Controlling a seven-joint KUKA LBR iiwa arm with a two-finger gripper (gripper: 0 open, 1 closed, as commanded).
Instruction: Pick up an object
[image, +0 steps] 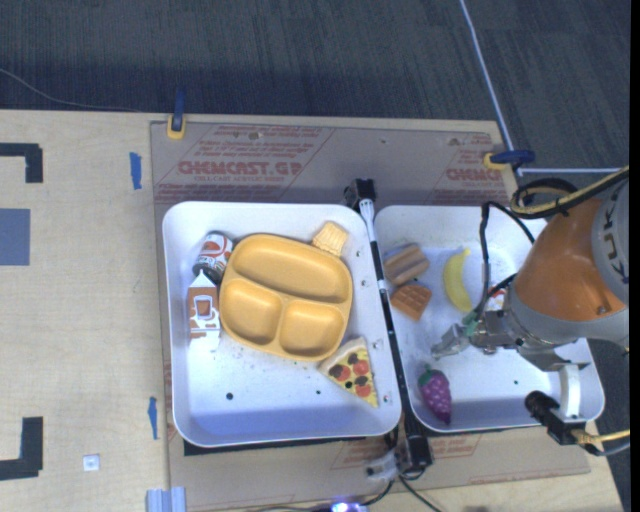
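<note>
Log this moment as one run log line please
gripper: over right bin, nothing visibly held | nearest: grapes, banana | left bin: yellow tray

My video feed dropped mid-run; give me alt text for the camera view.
The gripper hangs low in the right bin, above bare floor between a banana and toy grapes, holding nothing. Two bread pieces lie by that bin's left wall. The left bin holds a yellow tray, pizza slice, can and carton.

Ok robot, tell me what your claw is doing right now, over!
Claw over right bin, holding nothing. Grapes just below it, banana and bread pieces above. Nothing blocking.
</note>
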